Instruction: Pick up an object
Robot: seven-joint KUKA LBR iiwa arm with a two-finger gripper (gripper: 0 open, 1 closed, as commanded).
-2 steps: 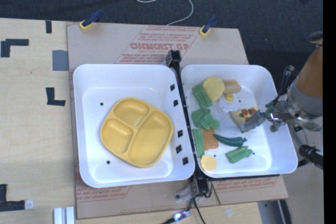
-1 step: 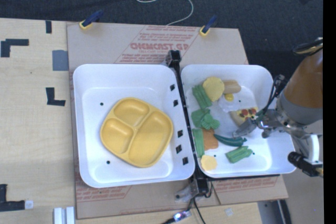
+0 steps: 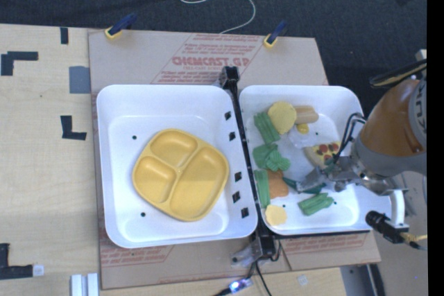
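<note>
Hand (image 3: pixel 313 184) low in right bin (image 3: pixel 347 99), fingers' spread unclear, cannot tell. Green toy piece (image 3: pixel 316 204) lies just below it, long axis running left-right, near bin's front wall.

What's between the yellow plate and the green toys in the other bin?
In the camera view, the bins' two white walls, meeting under a black divider strip, separate the plate from the green toys.
</note>
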